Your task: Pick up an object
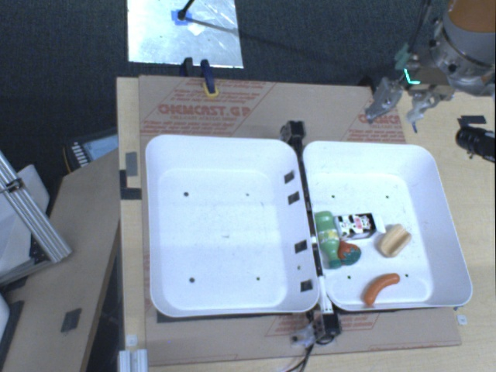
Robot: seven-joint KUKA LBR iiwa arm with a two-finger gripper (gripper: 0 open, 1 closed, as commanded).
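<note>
We see the gripper (401, 104) hanging above the bench near the far right corner, beyond the back rim of the right bin (434, 177), with its two fingers spread apart and nothing between them. The grey arm (465, 29) with its orange band reaches in from the upper right. In the right bin, toward its near left part, we find a green bottle-shaped object (326, 229) lying just beside the dividing wall, touching a small orange and teal toy (348, 252) at its lower end. A small black and white packet (359, 224) lies just right of the green one, a tan bread-like block (394, 240) sits near it, and an orange sausage-shaped piece (380, 287) lies close to the near rim. The left bin (167, 161) stands alongside.
</note>
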